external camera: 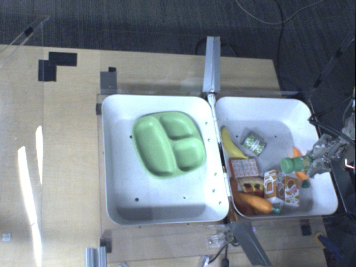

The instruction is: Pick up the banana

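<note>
The gripper (321,159), fingers' state impossible to tell, sits at the right bin's (267,105) right edge, well apart from the banana (230,144) against the left wall, where a grasp risks slipping or striking that wall.

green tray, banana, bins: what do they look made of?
Green tray: likely moulded plastic, matte, with rounded compartments. Banana: probably a plastic toy, evenly yellow and smooth. Bins: white, faint sheen, rounded corners; plastic or coated metal, can't tell.
</note>
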You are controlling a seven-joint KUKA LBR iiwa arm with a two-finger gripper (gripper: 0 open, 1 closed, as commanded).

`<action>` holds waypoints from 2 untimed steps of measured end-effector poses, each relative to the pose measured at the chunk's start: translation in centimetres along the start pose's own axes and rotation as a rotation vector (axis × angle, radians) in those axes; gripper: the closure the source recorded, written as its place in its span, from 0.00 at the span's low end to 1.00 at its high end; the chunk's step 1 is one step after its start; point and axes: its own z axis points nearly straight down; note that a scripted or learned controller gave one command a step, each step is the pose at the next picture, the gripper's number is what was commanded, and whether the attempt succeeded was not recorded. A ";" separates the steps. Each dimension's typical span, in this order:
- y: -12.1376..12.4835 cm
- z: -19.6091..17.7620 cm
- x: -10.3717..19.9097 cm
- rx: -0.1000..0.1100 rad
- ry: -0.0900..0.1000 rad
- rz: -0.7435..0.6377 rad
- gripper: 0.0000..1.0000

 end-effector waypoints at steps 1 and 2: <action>4.9 -3.0 -14.7 -0.002 -0.006 -0.271 1.00; 2.9 -5.7 -8.8 0.000 -0.007 -0.558 1.00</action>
